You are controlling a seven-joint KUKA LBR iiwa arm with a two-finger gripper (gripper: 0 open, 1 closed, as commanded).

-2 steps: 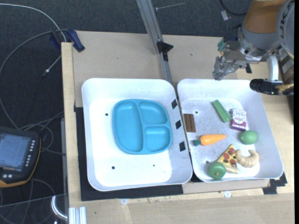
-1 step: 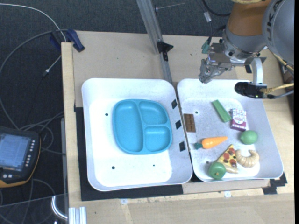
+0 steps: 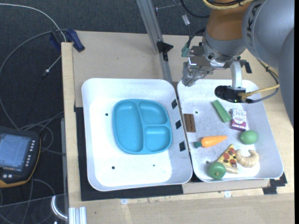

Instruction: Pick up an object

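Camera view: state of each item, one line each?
Gripper: over the right bin's far left corner, holding nothing visible.
Blue tray: flat in the left bin, compartments bare.
Carrot: lying flat, right bin.
Green stick: lying flat.
Pizza slice: flat, touching the croissant.
Green apple: upright, near edge.
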